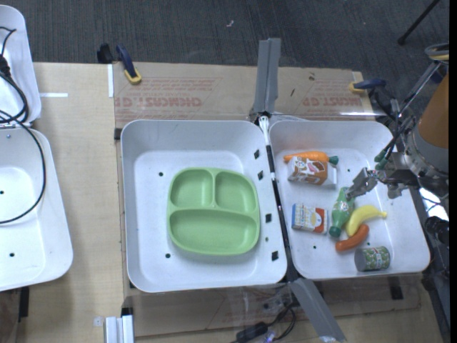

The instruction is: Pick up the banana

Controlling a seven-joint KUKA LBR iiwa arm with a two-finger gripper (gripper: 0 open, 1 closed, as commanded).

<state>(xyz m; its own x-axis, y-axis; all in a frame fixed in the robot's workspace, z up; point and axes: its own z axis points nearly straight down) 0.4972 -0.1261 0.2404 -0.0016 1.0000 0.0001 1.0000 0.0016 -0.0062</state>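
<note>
Yellow banana lies in the right bin, touching the orange sausage-shaped piece; your end effector hovers just above-left of it, apparently carrying nothing, jaw opening unclear; approach step; next, centre over the banana and descend.

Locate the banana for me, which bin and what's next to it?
In the camera view the banana lies in the right bin, toward its right side, between a green bottle on its left and an orange sausage-shaped toy just below it.
</note>
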